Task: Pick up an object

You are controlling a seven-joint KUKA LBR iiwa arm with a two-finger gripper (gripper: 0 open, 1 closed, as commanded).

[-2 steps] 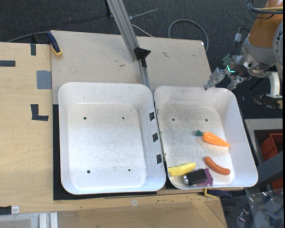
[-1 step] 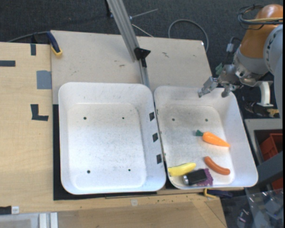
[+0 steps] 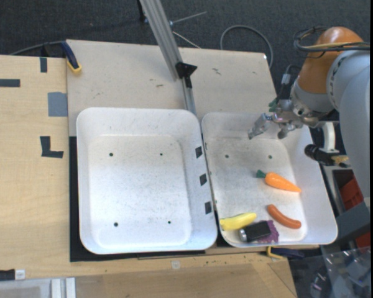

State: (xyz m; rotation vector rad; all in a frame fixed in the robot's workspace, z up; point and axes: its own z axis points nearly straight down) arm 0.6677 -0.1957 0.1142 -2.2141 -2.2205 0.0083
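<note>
White plastic forms the two shallow bins on the bench, and the right bin serves as the landmark for every position below. Immediately to its left, wall against wall, sits the left bin, its speckled floor bare. My arm, grey with an orange band, enters from beyond the right bin's far right corner. My gripper hangs over the far end of the right bin; its fingers point toward the bin floor with a gap between them, and nothing lies between them. All candidate objects rest in the near half of the right bin, well apart from my gripper. A toy carrot, orange with a green top, lies about mid-length toward the right wall. Nearer the front, an orange sausage lies at a slant. A yellow banana rests at the front left corner, and just beside it sits a black and purple block.
</note>
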